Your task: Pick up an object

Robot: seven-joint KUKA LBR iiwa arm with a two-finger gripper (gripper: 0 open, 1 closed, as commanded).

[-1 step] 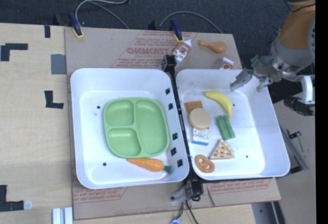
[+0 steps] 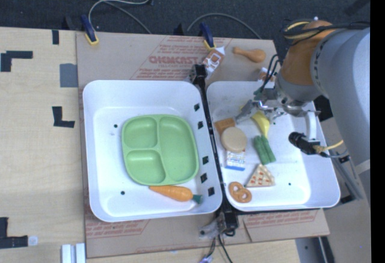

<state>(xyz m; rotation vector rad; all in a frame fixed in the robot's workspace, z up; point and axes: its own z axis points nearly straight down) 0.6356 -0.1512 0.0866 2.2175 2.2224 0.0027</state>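
Note:
My gripper (image 2: 257,112) hangs low over the back part of the right bin (image 2: 301,186), at the end of the grey arm with its orange band. Just below it lies a small yellow banana (image 2: 261,124), touching or nearly touching the gripper's tip; I cannot tell which. Further down the bin lie a green cucumber piece (image 2: 263,149), a round beige bun (image 2: 234,138), an orange-brown chunk (image 2: 224,125), a white and blue packet (image 2: 236,161), a pizza slice (image 2: 260,177) and a pretzel (image 2: 240,192).
The left bin (image 2: 102,111) holds a green divided plate (image 2: 160,148) and a carrot (image 2: 173,193) near its front wall. Behind the bins, on the cardboard, lie a tan drumstick-shaped toy (image 2: 248,53) and a small carton (image 2: 213,60). Cables run across the dark floor behind.

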